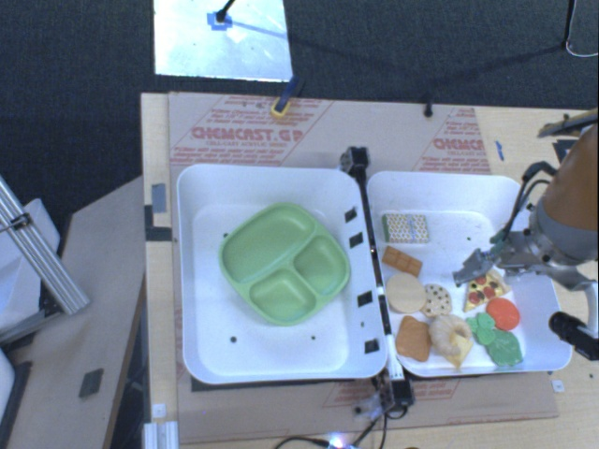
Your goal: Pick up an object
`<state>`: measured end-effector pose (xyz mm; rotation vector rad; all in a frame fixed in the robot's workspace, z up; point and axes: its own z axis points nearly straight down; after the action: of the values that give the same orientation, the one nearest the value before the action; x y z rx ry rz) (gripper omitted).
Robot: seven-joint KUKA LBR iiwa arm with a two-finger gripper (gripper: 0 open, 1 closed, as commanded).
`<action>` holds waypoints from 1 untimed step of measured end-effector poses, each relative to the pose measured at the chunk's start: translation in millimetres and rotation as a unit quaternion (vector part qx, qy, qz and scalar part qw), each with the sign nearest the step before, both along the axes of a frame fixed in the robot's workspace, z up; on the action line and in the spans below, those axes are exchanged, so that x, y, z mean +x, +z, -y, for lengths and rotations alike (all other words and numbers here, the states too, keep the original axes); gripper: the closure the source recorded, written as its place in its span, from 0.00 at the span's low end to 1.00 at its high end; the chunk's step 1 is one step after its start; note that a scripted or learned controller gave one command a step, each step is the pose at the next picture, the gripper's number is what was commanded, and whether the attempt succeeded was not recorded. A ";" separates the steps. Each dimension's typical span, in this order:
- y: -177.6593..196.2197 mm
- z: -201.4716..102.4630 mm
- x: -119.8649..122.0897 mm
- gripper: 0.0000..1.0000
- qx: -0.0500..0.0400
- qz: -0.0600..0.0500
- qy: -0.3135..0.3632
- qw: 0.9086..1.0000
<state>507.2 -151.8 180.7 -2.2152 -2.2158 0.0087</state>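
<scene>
We are looking at a robotics lab: two white bins sit on protective-film sheeting over a bench, cables trail across dark carpet, an aluminium frame rail stands at left, and toy food fills one bin

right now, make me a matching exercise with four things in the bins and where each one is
Things:
1. green tray
2. patterned card
3. gripper
4. tomato slice

Places:
A. right bin, far left corner area
B. left bin, middle
C. right bin, near right side, beside green pieces
D. above the pizza slice in the right bin

Pairs: 1-B, 2-A, 3-D, 4-C
</scene>
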 end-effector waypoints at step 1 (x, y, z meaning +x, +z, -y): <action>5.2 -0.1 3.0 0.00 -0.001 0.006 0.001 1.000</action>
<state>510.1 -151.7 185.8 -2.2189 -2.2258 -0.0010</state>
